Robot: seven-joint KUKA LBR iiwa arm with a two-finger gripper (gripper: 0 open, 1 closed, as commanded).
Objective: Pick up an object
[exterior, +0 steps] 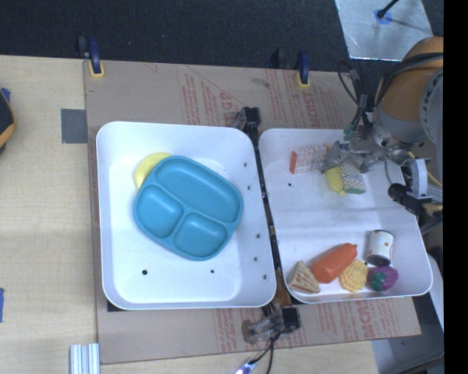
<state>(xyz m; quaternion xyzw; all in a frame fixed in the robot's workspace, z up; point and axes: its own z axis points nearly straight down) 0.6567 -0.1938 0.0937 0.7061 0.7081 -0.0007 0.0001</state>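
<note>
The gripper hangs over the right bin, just above a yellow piece. Toy foods cluster at its near edge. A blue tray lies in the left bin.

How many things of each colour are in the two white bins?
Blue: 1, the divided plate
Yellow: 3, the yellow disc, yellow piece, waffle
Orange or red: 2, the carrot, red stick
Tan: 1, the sandwich wedge
Purple: 1, the grapes
White: 1, the can
Total: 9

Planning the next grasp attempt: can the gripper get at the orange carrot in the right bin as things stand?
Probably yes. The carrot lies uncovered near the right bin's front, open from above, though the sandwich wedge and yellow waffle crowd its sides. The gripper is at the back.
</note>
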